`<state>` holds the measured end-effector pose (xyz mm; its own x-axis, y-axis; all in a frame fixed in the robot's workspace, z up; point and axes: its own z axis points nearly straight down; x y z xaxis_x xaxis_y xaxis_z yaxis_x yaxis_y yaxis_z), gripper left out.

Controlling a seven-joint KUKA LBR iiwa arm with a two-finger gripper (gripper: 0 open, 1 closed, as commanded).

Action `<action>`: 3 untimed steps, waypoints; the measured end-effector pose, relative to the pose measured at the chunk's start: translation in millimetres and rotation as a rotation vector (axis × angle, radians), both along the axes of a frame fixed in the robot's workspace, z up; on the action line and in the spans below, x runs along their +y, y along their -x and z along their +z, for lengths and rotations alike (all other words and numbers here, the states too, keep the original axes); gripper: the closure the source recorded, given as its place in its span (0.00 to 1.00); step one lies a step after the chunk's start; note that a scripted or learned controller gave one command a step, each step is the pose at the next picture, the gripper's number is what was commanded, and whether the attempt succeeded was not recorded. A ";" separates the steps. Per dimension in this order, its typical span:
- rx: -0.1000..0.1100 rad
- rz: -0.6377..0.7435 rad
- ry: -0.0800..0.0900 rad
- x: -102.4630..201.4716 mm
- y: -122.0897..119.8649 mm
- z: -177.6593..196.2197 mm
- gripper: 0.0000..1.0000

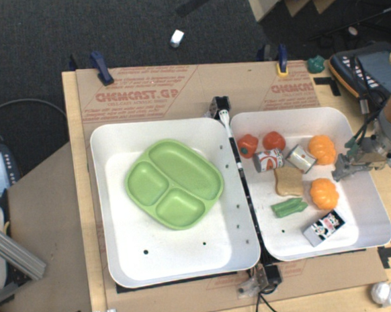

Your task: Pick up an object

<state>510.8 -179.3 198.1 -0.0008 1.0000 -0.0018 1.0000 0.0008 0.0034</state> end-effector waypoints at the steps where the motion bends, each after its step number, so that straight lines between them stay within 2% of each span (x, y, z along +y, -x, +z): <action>1: 0.000 0.006 -0.001 39.0 -63.6 -52.1 1.00; 2: 0.007 0.004 -0.004 85.8 -49.9 -46.5 1.00; 3: 0.004 -0.003 -0.005 43.4 -63.2 -114.2 1.00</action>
<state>573.9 -135.9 83.8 0.0026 1.0000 0.0029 1.0000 -0.0026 -0.0002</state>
